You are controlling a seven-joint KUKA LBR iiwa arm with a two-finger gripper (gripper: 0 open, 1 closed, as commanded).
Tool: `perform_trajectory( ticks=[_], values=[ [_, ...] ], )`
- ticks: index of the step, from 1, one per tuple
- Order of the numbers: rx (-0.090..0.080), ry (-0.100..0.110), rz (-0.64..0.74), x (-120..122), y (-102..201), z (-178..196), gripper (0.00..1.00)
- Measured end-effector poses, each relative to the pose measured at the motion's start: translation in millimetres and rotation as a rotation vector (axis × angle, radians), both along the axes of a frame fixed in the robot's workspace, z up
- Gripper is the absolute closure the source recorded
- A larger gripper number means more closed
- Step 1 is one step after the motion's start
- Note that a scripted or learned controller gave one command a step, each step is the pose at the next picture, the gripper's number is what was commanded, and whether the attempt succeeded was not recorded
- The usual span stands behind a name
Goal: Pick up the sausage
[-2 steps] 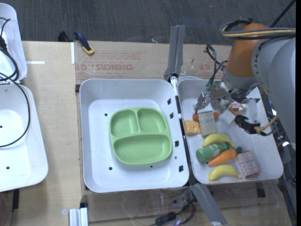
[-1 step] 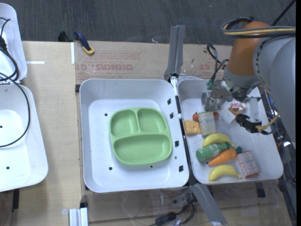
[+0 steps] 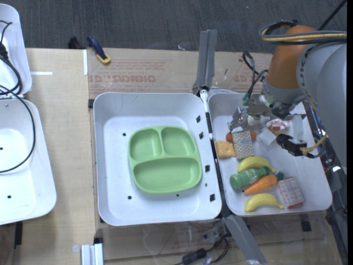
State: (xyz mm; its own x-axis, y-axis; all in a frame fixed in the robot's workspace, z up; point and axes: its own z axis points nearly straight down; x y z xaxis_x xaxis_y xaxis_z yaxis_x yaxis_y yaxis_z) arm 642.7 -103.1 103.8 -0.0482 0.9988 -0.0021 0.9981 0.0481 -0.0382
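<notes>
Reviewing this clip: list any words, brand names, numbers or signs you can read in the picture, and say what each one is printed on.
"CHEMCZ…": large red letters, upside down and partly cut off, on the cardboard sheet lying under and behind the left bin. Reading uncertain.
More red print on the cardboard behind the right bin: too hidden to read.
Green bottle label: too small to read.
Patterned packet and pink box: print blurred, unreadable.

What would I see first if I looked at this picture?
Likely the green divided plate, alone in the middle of the left bin. Next, the pile of toy food in the right bin: two bananas, a carrot and a green bottle. Above them hangs the big grey arm with its orange band.
</notes>
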Motion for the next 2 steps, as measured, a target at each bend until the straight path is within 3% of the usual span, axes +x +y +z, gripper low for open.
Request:
perform_trajectory(
  ticks=[1, 2],
  values=[
    [0.005, -0.031, 0.091, -7.2, -21.6, -15.2, 0.0],
    [0.005, -0.033, 0.092, -6.6, -21.0, -14.9, 0.0]
  ],
)
